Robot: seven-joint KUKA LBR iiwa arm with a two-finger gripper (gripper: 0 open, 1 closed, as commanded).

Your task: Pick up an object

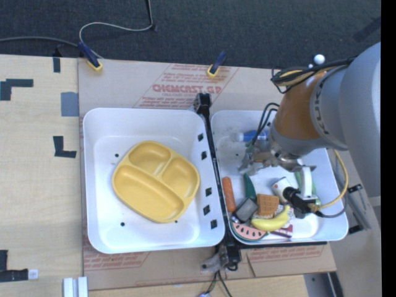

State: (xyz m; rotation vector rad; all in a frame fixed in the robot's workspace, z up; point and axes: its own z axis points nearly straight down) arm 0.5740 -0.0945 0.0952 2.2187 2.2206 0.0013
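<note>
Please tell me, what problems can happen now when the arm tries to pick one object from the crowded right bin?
1. The toys lie packed together: the yellow banana touches the watermelon slice and the brown waffle piece, so a grasp may catch two, or push them away.
2. The thin orange carrot lies close to the right white bin's left wall, which could block a finger.

Two white bins are seen side by side on the tabletop (37, 166). In the left bin (99, 228) a yellow divided plate (156, 180) is laid. The right bin (331, 228) is reached into by the grey arm (346, 104), its claw (257, 159) lowered near the bin's middle. A carrot (229, 194), a banana (272, 221), a watermelon slice (247, 232) and a waffle piece (268, 204) are gathered at the front.
</note>
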